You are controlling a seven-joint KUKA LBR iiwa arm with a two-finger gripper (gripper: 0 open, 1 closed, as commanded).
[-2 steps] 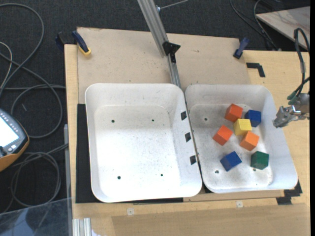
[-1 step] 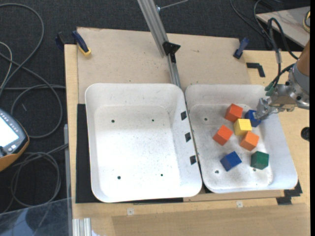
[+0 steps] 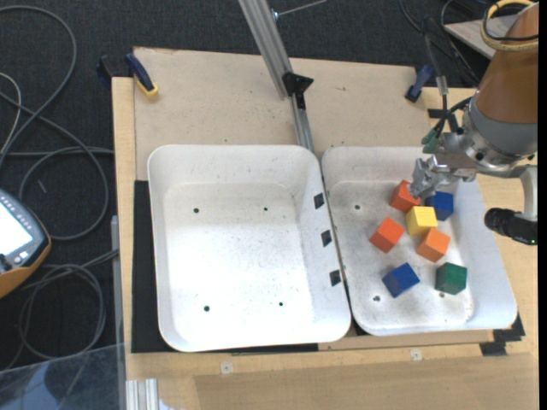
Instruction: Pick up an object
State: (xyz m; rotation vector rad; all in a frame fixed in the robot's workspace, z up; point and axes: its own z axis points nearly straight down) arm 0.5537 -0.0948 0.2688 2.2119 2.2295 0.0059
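Nearest the lens, the bench's (image 3: 256, 374) front edge runs below two white bins. Left bin (image 3: 171, 178) sits beside the right bin (image 3: 367, 314), where the blocks cluster: a blue block (image 3: 400, 278) and green block (image 3: 451, 278) in front, two orange blocks (image 3: 387, 233) (image 3: 433, 244) and a yellow block (image 3: 420, 219) mid-bin, another blue block (image 3: 442, 205) and a red-orange block (image 3: 403, 197) behind. Fingers (image 3: 423, 180) hang at the red-orange block's upper edge; how far they are parted cannot be told, and no block is seen between them. Judged small, light and rigid, the blocks should take a squeeze across opposite flat faces; neighbours touching the yellow one may crowd a grasp.
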